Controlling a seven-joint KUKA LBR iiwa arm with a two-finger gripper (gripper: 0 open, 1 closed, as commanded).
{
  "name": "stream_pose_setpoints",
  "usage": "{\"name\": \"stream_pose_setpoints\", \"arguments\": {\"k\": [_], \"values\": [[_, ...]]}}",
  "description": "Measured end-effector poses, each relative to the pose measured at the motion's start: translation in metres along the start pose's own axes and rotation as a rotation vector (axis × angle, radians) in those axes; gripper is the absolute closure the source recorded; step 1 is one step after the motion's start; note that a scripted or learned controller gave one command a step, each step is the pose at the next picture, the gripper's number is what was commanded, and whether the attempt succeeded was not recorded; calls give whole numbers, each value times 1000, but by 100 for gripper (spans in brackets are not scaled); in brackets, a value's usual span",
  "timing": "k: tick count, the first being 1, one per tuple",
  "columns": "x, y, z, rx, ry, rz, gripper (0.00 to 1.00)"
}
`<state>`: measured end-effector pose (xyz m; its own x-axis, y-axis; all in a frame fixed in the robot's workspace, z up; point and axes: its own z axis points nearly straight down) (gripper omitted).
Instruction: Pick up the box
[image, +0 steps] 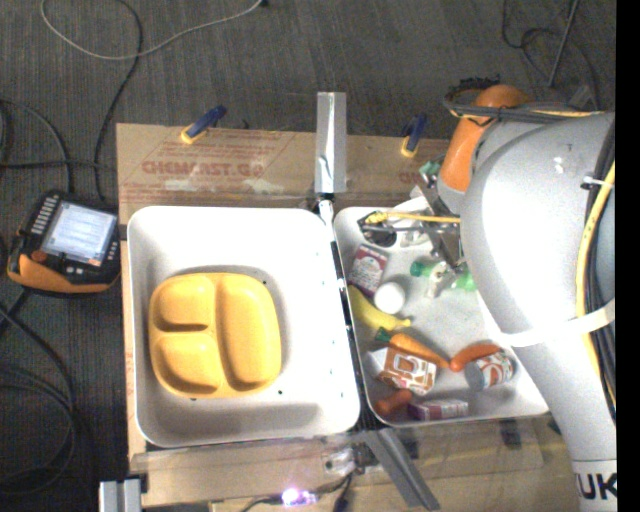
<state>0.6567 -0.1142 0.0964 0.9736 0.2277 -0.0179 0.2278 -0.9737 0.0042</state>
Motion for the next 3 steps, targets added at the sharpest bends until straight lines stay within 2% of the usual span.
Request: {"name": "stream_pose_setpoints", "arguments": {"k": [1,2,3], "values": [[-98,-21,7,5,17,-52,0],[-28,13,8,0,23,11,0],[-1,1,7,2,2,37,0]]}}
